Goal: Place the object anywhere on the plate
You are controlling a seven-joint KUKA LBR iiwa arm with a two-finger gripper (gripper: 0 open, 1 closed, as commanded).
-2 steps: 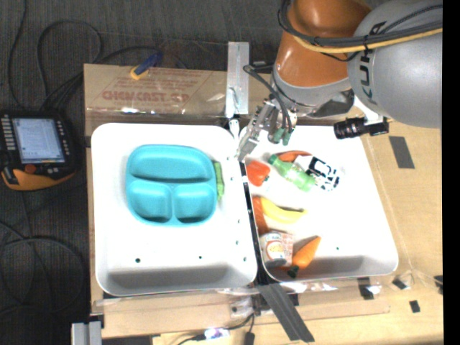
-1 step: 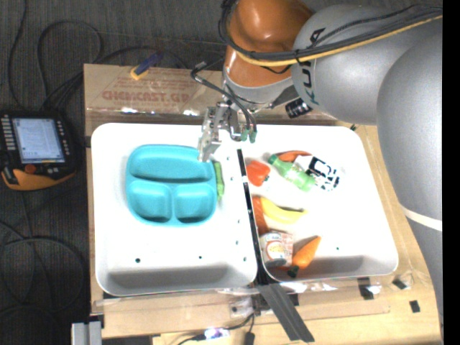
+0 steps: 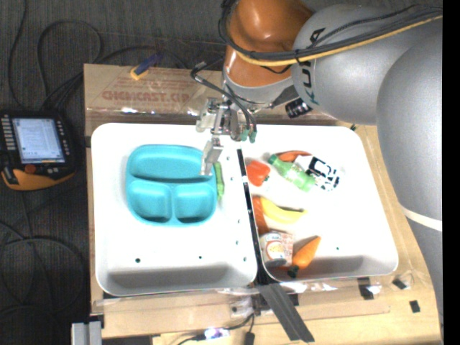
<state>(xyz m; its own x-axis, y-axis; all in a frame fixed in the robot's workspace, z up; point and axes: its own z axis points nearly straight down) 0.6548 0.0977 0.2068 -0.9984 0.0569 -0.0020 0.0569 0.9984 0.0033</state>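
From above, the desk [image 3: 108, 99] carries two shallow white bins side by side, the left bin [image 3: 115, 243] and the right bin [image 3: 359, 221], touching along a dark seam in the middle. A blue plate [image 3: 169, 185] with three compartments, one long at the top and two smaller below, lies in the upper part of the left bin. The right bin holds a cluster of toy food: a red pepper [image 3: 256, 172] near the seam, a green bottle [image 3: 293, 172] with a red-orange piece [image 3: 291, 155] just behind it, a black and white item [image 3: 323, 172] touching the bottle's right end, a banana [image 3: 280, 211] lower down, a small round can [image 3: 275, 247] below the banana, and a carrot [image 3: 305, 252] tilted beside the can. A flat cardboard sheet [image 3: 144, 92] lies behind the bins, and a handheld control pad [image 3: 36, 146] with a lit screen sits on the floor to the left among dark cables. The grey arm [image 3: 374, 56] with its orange band [image 3: 262, 16] fills the upper right and reaches down to the seam. The end effector [image 3: 214, 165] hangs over the right edge of the plate, pointing downward. A thin green object [image 3: 219, 183] sits just under its tip at the plate's right rim, but whether the fingers clamp it, or how far apart they stand, cannot be told from this angle.
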